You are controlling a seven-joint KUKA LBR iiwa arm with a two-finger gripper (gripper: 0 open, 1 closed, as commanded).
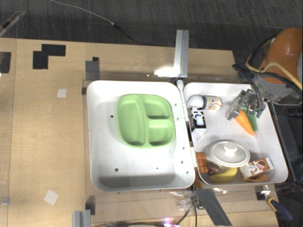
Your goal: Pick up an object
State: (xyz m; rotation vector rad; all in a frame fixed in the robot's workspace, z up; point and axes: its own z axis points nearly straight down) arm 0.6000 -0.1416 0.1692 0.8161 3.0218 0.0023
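My gripper (242,107) hangs over the upper right part of the right bin (279,148), reaching in from the right under the orange band of the arm (284,51). An orange carrot with a green top (245,122) lies just below and beside the gripper; I cannot tell whether they touch. A white lidded pot (229,155) stands near the bin's front. A yellow banana (224,175) lies under the pot's front side. At the front right corner lies a small juice carton (258,168). A white can (204,102) lies at the back left.
A green divided plate (145,119) sits in the left bin (102,169). A black-and-white packet (198,118) lies along the right bin's left wall and a brown block (201,162) near its front left corner. A metal post (182,53) stands behind the bins.
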